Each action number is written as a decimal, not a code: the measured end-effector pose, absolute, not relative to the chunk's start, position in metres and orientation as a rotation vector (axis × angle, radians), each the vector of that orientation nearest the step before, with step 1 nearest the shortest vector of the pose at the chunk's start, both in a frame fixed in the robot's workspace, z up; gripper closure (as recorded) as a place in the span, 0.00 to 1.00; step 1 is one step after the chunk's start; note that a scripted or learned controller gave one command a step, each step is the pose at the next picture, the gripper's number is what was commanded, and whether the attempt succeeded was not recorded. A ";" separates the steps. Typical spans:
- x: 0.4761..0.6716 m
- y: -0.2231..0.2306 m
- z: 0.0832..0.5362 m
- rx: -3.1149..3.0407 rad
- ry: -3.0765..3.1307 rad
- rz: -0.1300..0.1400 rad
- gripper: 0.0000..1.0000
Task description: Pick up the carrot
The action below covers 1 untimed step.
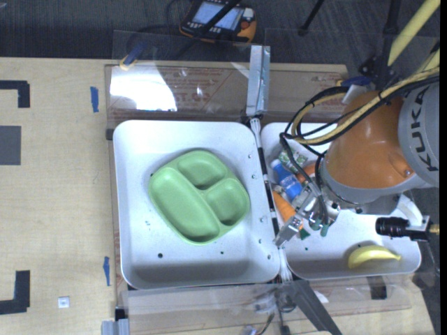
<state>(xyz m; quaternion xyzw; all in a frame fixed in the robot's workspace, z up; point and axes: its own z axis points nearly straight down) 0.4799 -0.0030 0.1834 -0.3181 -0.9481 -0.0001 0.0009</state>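
- Camera view: the left bin [133,208] carries a green divided plate [200,195], sitting at a slant.
- The right bin [412,257] has a banana [372,256] near its front edge.
- The carrot [285,202] lies by the right bin's left wall, partly under the arm.
- The end effector [302,222] hangs just beside the carrot; can't tell whether it's clenched or released.

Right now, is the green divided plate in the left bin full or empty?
Empty. The green divided plate lies flat in the left bin, and all three of its compartments show bare green surface with nothing in them.
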 end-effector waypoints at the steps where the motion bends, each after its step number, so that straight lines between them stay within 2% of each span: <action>1: 0.480 -0.032 0.183 -1.736 -2.619 0.001 0.00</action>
